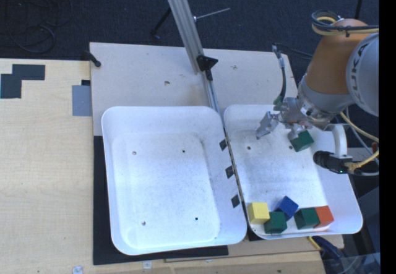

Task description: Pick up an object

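Hand: hand (286,125) hovering over the right bin's (281,171) far end; cannot tell its state.
Green block (302,140): sitting just right of hand, grip unconfirmed.
Cluster: yellow block (258,211), blue block (287,205) lying along bin's near edge, well apart.

Your stock stands at six blocks, all in the right bin (346,201).

Green cube (302,140): raised at the bin's far right, tilted, right against the pincer (286,130); whether it is actually clamped you cannot tell.

Yellow cube (258,211): on the floor at the near edge, leftmost of the cluster.

Blue cube (288,205): turned cornerwise, just behind the row.

Dark green cube (276,222): touching the yellow one's right side, nearest the rim.

Second green cube (305,218): right of the blue one.

Orange-red cube (323,214): rightmost, pressed against that green one.
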Controlling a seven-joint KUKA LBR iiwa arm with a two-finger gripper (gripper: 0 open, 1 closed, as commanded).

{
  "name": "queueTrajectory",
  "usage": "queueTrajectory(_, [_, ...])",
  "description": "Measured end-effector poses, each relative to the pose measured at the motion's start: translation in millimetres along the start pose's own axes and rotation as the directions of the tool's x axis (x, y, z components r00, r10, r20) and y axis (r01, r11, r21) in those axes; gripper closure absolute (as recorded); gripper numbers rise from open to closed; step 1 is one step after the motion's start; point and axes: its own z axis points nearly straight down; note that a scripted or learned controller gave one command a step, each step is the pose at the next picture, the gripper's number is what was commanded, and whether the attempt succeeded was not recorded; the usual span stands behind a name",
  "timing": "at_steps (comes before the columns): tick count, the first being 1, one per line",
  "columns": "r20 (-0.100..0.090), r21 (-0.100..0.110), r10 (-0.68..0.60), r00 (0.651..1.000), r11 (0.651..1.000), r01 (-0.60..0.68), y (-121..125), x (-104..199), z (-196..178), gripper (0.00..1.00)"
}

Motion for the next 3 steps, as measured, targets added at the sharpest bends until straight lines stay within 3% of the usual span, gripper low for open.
queueTrajectory(1, [0.004, -0.009, -0.002, 1.000, 1.000, 0.002, -13.1, -49.2, -154.1, 0.00])
queueTrajectory(2, [-0.002, 0.008, -0.001, 1.000, 1.000, 0.001, -44.2, -78.0, 4.1, 0.00])
queueTrajectory(3, [0.007, -0.020, -0.003, 1.000, 1.000, 0.003, 16.6, -99.5, 72.3, 0.00])
